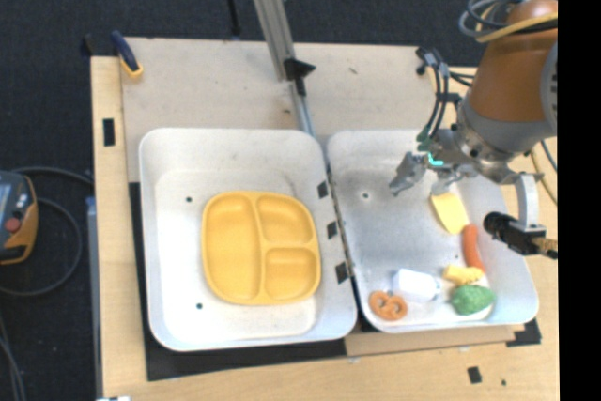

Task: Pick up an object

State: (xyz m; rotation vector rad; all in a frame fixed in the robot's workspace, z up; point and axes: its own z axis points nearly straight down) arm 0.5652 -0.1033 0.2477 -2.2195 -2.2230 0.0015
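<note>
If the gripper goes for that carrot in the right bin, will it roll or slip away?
The carrot looks long, round and smooth, so it will probably roll sideways if nudged across its length. It looks like a rigid toy, likely light and easily knocked. The cheese wedge and yellow piece sit close by and may shift too.

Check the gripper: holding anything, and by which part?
Nothing is held. The gripper hangs over bare floor of the right bin, apart from the yellow wedge and the carrot.

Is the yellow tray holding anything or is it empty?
Empty. The yellow tray lies flat in the left bin, and all its compartments show bare yellow.
</note>
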